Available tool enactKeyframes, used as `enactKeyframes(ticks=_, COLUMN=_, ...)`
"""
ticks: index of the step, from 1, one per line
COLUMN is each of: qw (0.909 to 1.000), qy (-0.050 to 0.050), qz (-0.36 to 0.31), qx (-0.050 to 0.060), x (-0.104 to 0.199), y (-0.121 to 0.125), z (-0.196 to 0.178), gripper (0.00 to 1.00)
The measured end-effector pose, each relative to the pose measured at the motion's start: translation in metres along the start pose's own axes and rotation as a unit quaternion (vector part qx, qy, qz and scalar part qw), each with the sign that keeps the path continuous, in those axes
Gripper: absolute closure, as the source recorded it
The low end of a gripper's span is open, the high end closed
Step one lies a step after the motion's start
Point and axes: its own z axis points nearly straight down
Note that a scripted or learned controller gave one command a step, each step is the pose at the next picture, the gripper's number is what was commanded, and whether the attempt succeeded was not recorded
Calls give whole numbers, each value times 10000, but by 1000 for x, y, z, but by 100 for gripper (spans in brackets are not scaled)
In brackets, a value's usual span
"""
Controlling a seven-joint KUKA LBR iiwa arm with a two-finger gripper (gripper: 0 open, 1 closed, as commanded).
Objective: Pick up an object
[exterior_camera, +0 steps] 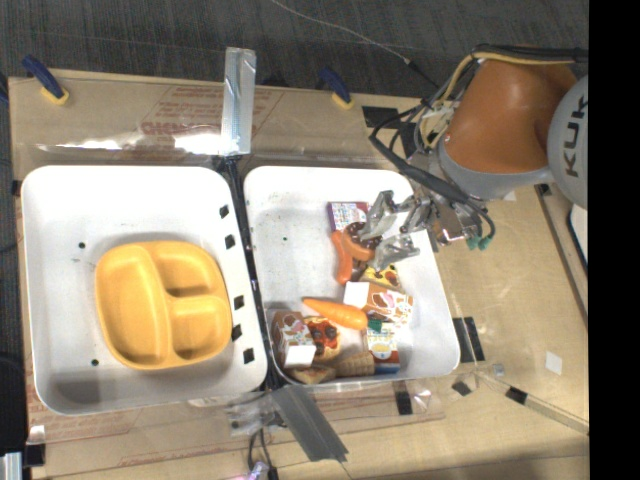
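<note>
**Toy food crowds right bin, gripper low over it**

Clutter fills the near end of the right bin (262, 268): a cluster of small packets and toy foods (305, 343), with a carrot (337, 313) lying across its upper edge. Just beyond it stands a curved orange sausage (346, 253), beside a printed card (347, 214). The gripper (385, 236) hangs right at the sausage; whether it is spread or closed, or has hold of anything, cannot be told. The carrot and sausage are probably light, stiff, smooth plastic, likely to slip, so a grasp across the narrow middle looks best. Farther left, a yellow divided tray (160, 303) sits in the other bin (60, 198).
</note>
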Motion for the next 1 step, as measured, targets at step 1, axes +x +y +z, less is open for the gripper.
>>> enactKeyframes(ticks=1, qw=10000, qy=-12, qz=0, qx=7, x=0, y=0, z=-1, gripper=0)
